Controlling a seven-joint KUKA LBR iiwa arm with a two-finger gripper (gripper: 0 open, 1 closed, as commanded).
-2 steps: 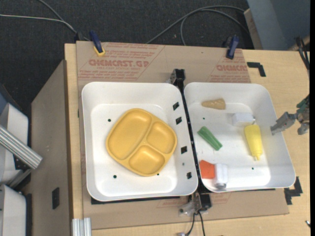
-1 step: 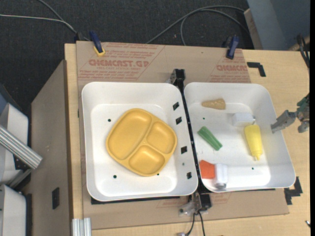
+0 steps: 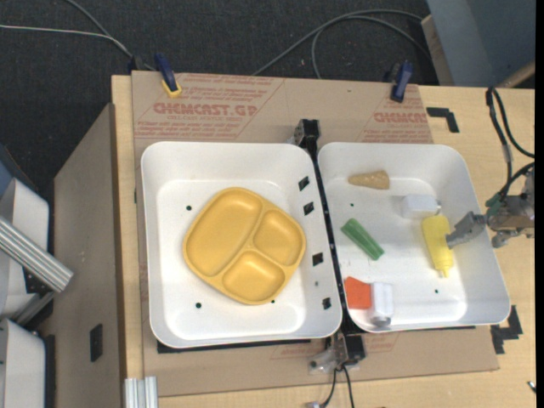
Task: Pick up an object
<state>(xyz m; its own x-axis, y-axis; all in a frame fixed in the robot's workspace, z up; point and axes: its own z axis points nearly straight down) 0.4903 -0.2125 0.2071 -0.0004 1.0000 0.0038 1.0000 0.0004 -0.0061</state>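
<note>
Two shallow white bins sit side by side on a tabletop (image 3: 255, 100). The left bin (image 3: 161, 245) holds a yellow three-compartment plastic plate (image 3: 245, 245). The right bin (image 3: 476, 228) holds a green block (image 3: 362, 238), a tan piece (image 3: 370, 179), a yellow bottle (image 3: 437, 242) and an orange-and-white item (image 3: 368, 297). The end effector (image 3: 467, 226) sits just beside the bottle at the right rim; whether it is apart or together cannot be told.

A robotics lab is suggested by a clamped cardboard-covered bench (image 3: 280, 100), trailing cables (image 3: 340, 32) and twin white bins (image 3: 157, 228).

Dark speckled carpet floor (image 3: 255, 15) with trailing cables (image 3: 68, 11) around a brown cardboard-topped bench (image 3: 280, 100), evenly lit.
</note>
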